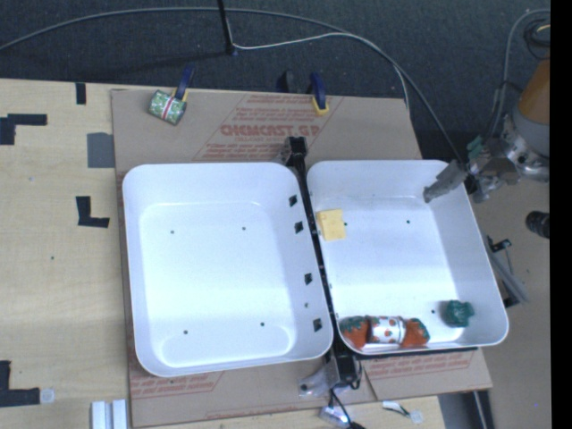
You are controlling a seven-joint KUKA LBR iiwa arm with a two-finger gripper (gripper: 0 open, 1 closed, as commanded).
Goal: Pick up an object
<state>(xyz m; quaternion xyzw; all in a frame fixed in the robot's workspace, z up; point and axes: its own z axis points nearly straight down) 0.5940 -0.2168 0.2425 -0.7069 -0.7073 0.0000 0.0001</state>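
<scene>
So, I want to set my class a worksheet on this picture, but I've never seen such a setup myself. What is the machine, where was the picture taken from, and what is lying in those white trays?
One camera, fixed above a bench, looks down at a slant. The machine is a robot arm reaching in from the right; its grasping tool hangs over the far right edge of the right bin. I see nothing held in it. The right bin holds a yellow square piece near the divider, and along its near wall an orange, red and white object and a small green object. The left bin stands beside it. A small green patterned item lies outside on the cardboard.
</scene>
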